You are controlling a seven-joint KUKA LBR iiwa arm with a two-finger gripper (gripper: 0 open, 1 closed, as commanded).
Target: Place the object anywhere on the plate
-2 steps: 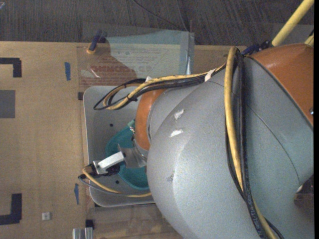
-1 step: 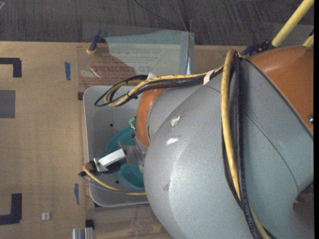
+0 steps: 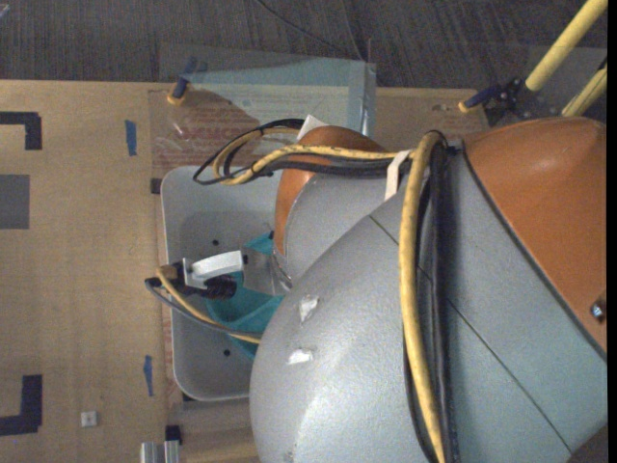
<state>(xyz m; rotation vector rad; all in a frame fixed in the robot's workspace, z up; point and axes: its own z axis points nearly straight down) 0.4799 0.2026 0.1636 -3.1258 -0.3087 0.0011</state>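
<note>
the gripper (image 3: 262, 274) sits in the white bin (image 3: 189, 222) right over a teal plate (image 3: 243, 311), and i cannot tell whether it is open or closed.

1. The bench (image 3: 77, 287) has a flat tan top, like board, across the view's left side.
2. A shallow white bin (image 3: 172, 220) with rounded corners sits on it, with its left wall and lower corner showing.
3. Two black corner-shaped marks are on the surface, one at upper left (image 3: 26, 128) and one at lower left (image 3: 26, 403). A grey rectangle (image 3: 12, 201) lies between them at the view's edge.
4. Two short strips of blue tape stick to the top. One (image 3: 130, 138) is near the bin's upper corner, and the other (image 3: 147, 374) is just beside its lower corner.
5. A small pale square (image 3: 89, 418) lies near the lower mark.
6. A clear sheet (image 3: 280, 90) covers the bench's far edge above the bin, with a clamp (image 3: 178, 90) at its left corner.
</note>
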